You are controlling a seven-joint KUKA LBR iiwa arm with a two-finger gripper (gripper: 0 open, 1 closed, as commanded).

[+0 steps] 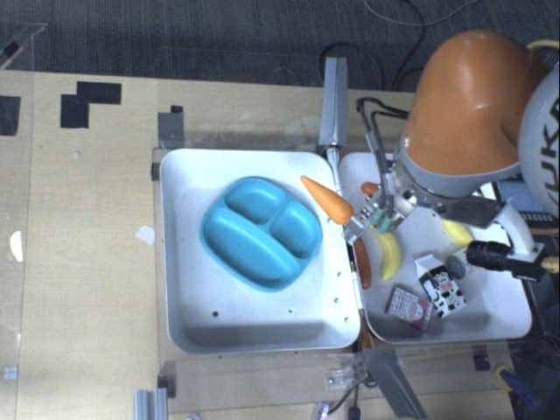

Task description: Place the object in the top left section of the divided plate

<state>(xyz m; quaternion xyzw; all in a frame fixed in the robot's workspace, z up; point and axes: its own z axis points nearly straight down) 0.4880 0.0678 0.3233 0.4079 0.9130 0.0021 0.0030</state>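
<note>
Right now the fingers (354,223) are clamping the thick end of a carrot (326,199), which is hanging just right of centre, over the rim between the two white bins. Left of it, a blue divided plate (261,231) is lying in the left bin (188,313). A banana (388,254) is lying in the right bin (507,322).

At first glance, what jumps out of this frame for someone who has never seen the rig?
The blue divided plate stands out, lying alone in the left bin. Next comes the orange carrot, held at its thick end by the gripper over the divide between the bins. The right bin holds a banana and small clutter.
</note>
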